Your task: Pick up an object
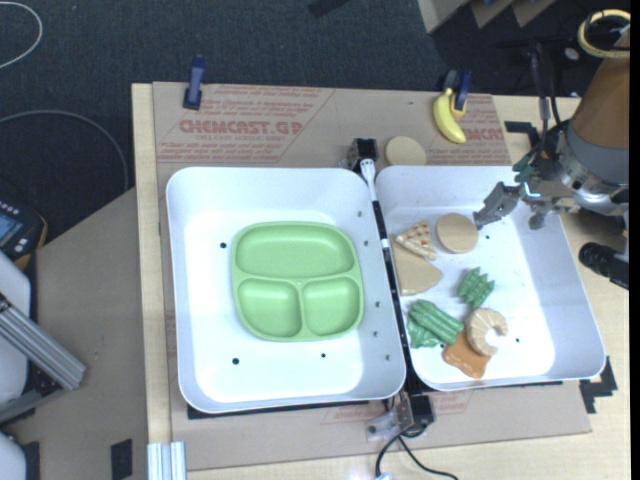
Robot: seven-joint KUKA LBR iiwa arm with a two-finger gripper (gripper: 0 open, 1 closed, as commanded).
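Observation:
The right white bin (560, 298) holds several toy foods. A round tan cookie (456, 233) lies beside a pizza slice (413, 238), with a pale wedge (418, 276) below them. Further down are two green vegetables (475, 286) (433, 323), a sliced bagel (487, 328) and an orange piece (466, 356). My gripper (517, 211) hangs over the bin's upper right part, just right of the cookie. It is open with nothing between its fingers, and its left finger (492, 209) points toward the cookie.
The left white bin (200, 268) holds a green divided tray (297, 278). Outside the bins, on the cardboard at the back, lie a yellow banana (449, 118) and a tan disc (405, 151). A black divider clip (364, 153) sits between the bins.

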